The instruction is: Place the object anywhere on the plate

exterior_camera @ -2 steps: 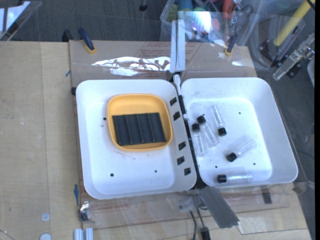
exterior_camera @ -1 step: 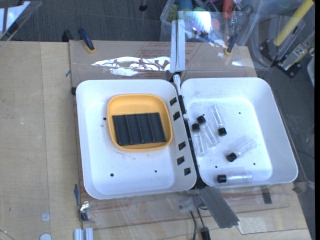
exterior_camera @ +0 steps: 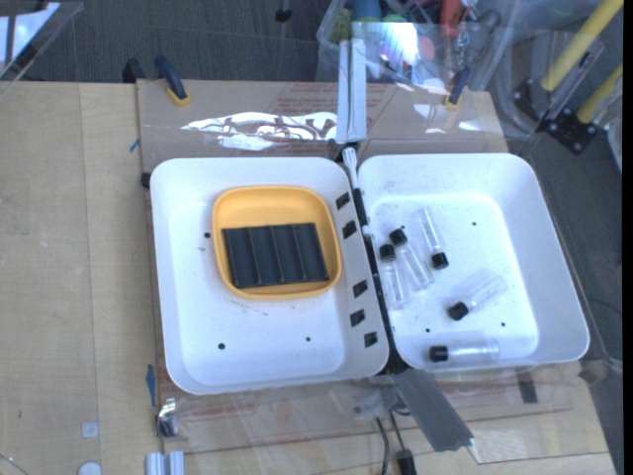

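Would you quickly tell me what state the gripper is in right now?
Gripper: not in view, so its state cannot be told. The clear vials lie in the right bin; the yellow plate holds a dark ridged block.

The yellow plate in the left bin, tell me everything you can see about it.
The plate is a shallow, rounded-square dish in yellow-orange, plastic by the look of it, with a raised rim. It lies flat and upright on the floor of the left bin, toward the back and near the middle. A dark ribbed insert with four parallel ridges covers most of its floor, reaching close to the front rim. The vials lie in the right bin, apart from it.
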Available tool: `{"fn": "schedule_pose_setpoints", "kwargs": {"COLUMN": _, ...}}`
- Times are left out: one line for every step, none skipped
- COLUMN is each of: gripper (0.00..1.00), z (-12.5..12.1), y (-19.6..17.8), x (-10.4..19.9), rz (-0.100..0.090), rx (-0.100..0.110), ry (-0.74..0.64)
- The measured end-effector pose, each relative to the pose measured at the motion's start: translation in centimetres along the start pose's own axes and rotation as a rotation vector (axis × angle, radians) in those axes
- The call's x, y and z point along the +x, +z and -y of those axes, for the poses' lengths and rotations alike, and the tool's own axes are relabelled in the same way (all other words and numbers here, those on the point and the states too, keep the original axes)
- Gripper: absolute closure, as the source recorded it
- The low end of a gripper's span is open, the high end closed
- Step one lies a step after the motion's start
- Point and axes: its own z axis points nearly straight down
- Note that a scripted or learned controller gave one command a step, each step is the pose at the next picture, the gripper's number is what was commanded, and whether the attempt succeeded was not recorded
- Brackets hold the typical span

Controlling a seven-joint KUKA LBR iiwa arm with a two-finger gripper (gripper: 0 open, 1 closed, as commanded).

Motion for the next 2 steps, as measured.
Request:
{"fn": "schedule_pose_setpoints", "kwargs": {"gripper": 1.0, "z": 2.4, "y": -1.8, "x": 3.3, "rz": -0.006, "rx": 0.0, "ry": -0.313}}
{"fn": "schedule_pose_setpoints", "kwargs": {"gripper": 1.0, "z": 4.1, "y": -1.8, "x": 5.8, "rz": -0.007, "rx": -0.001, "ry": -0.628}}
